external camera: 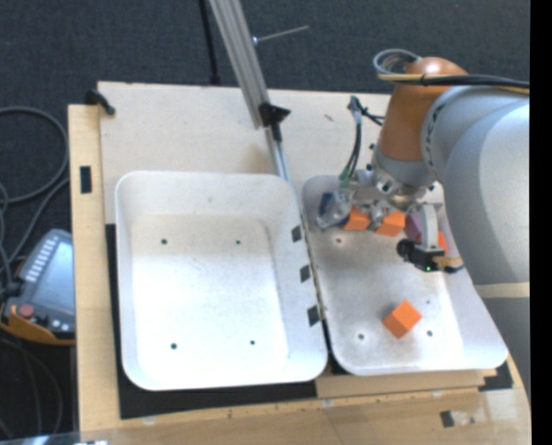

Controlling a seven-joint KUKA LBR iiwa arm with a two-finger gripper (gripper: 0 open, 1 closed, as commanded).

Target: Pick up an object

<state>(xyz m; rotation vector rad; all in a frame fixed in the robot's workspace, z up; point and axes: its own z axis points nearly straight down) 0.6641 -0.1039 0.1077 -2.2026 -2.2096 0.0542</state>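
Camera view had the hand (373,213) low at the right bin's (461,341) far edge (finger state unclear); an orange cube (403,319) lay near its front edge.

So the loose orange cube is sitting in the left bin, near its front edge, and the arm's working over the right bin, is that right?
Not quite. The camera view shows the orange cube in the right bin, near its front edge, not the left bin. The rest holds: the arm is over the right bin.

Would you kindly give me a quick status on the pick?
Gripper low at right bin's far end, among orange pieces. Orange cube loose at near end, untouched. Nothing blocking it.
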